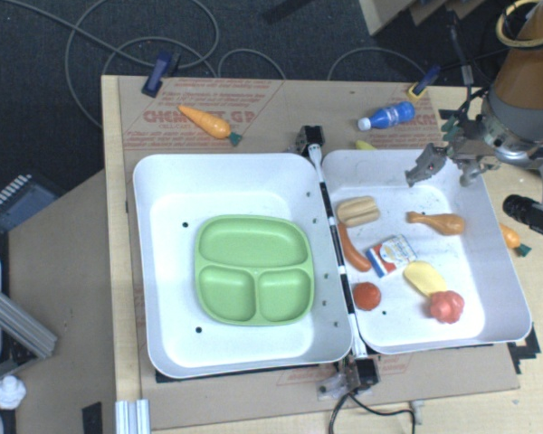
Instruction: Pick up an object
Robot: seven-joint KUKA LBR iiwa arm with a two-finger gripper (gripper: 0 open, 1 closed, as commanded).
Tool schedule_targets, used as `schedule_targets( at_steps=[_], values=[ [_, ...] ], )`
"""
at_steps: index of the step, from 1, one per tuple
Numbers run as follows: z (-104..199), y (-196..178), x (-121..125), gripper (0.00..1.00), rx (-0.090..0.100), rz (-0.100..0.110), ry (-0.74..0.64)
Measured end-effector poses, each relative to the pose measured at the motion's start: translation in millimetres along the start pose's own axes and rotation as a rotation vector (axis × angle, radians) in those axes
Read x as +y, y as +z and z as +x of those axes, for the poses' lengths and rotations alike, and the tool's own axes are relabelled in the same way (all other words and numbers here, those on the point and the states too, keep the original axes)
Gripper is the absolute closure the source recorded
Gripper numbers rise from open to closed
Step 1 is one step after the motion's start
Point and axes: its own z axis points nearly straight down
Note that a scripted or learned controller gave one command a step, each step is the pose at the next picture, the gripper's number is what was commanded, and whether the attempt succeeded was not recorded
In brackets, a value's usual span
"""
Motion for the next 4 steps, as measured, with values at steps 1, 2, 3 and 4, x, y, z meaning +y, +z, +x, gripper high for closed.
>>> schedule_targets(
  at_steps=[1,2,3,4],
  values=[
    [-29,101,-97,0.00,0.000,0.004,0.003],
    [7,137,-97,0.00,-0.002,-0.005,0.001],
    [-50,93,-21,0.00,-0.002,-0.003,0.000],
    [-47,139,-91,0.00,0.000,0.000,0.001]
  ],
)
